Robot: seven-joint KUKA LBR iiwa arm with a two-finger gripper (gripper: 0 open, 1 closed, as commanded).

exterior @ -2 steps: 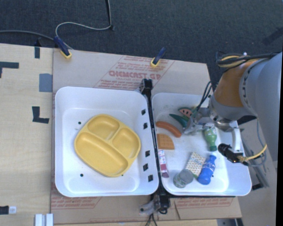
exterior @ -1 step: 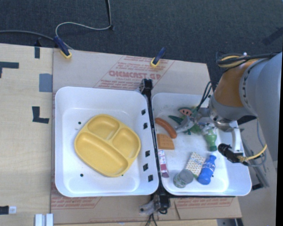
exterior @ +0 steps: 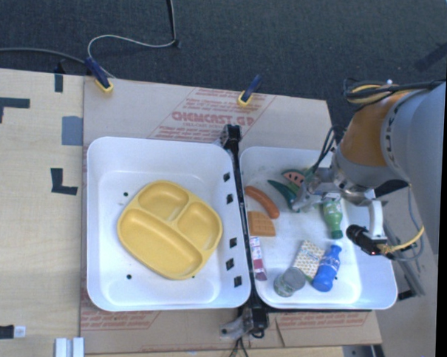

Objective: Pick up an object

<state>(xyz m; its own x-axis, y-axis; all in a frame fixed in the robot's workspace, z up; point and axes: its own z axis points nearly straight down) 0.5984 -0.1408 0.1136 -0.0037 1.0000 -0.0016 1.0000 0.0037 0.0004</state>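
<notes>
- Our gripper hangs low in the right bin, near its back wall; we cannot tell how it is set, since the wrist hides much of it
- Nearest to it are the green toy, lying just left and touching or nearly so, and the green bottle, just to its near-right; either could be the thing to take
- The green toy has a red patch and pointed ends, its long axis running roughly left to right; it looks like soft or moulded plastic
- The bottle lies on its side, long axis pointing from back to front of the bin; smooth, rounded, likely to roll
- The sausage lies further left, slanted, glossy orange-brown; the cracker sits flat just in front of it, thin and hard to pinch
- Toward the front lie a blue bottle, a speckled packet and a grey lump, packed close together, well apart from the gripper
- A thin stick lies along the left wall
- The left bin holds a yellow tray, rigid, with compartments, far from the arm
- We judge a short shift left or right is all the coming move needs
</notes>
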